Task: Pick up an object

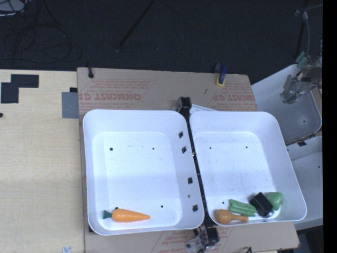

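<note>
An orange toy carrot (129,215) with a green top lies along the front wall of the left bin (95,141). In the front right corner of the right bin (279,136) several toys huddle together. A tan-orange gourd (230,216) is nearest the front. A green pea pod (241,207) lies just behind it. A black block (261,204) rests against a rounded green toy (275,198).
Both bins sit on a cardboard sheet (158,91) held by a blue and yellow clamp (221,76). Black clips (190,165) join the bins along their shared edge. Pale wooden bench top (37,162) lies to the left. A grey metal plate (303,115) lies to the right.
</note>
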